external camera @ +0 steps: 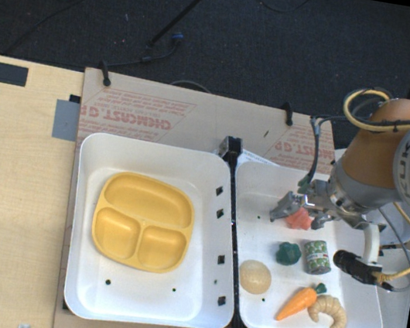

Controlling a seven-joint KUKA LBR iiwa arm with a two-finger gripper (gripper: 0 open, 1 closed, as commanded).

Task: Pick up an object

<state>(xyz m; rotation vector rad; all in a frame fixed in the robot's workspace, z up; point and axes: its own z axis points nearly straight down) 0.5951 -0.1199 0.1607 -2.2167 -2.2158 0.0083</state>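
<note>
Gripper point(298, 212): fingers closed on red object point(300, 219), low over right bin point(265, 179) far edge | Left bin point(92, 179): yellow tray point(144, 221) | Right bin near edge: carrot point(296, 303), croissant point(329, 311)

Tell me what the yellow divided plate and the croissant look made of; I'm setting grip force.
The yellow divided plate looks like moulded plastic, semi-matte: uniform colour, soft rounded compartment ridges, faint sheen. The croissant looks like a toy, probably plastic or rubber: even tan colour and smooth ridged segments, though the view is too coarse to tell hard from soft.
</note>
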